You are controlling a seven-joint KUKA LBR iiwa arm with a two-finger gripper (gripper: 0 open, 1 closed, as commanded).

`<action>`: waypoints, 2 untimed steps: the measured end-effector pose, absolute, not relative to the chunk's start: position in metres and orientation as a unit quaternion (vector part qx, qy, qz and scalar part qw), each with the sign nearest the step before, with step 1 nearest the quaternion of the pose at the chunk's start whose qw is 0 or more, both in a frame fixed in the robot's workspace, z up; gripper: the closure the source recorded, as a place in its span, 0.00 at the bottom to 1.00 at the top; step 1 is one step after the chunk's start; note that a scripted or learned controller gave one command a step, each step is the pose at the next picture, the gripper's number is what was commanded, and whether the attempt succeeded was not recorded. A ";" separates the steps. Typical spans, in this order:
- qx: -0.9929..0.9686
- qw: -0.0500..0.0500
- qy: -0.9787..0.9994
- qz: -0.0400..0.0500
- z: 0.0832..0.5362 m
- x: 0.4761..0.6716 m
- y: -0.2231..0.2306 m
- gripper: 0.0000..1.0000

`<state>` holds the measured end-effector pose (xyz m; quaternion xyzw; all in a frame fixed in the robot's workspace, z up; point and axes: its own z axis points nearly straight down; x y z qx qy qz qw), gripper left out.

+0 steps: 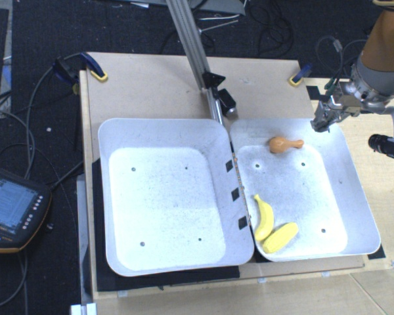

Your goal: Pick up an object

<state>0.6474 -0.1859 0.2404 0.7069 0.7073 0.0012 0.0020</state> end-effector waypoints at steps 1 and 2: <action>0.705 0.000 0.709 0.001 0.243 0.644 -0.125 1.00; 0.705 0.000 0.709 0.001 0.252 0.646 -0.071 1.00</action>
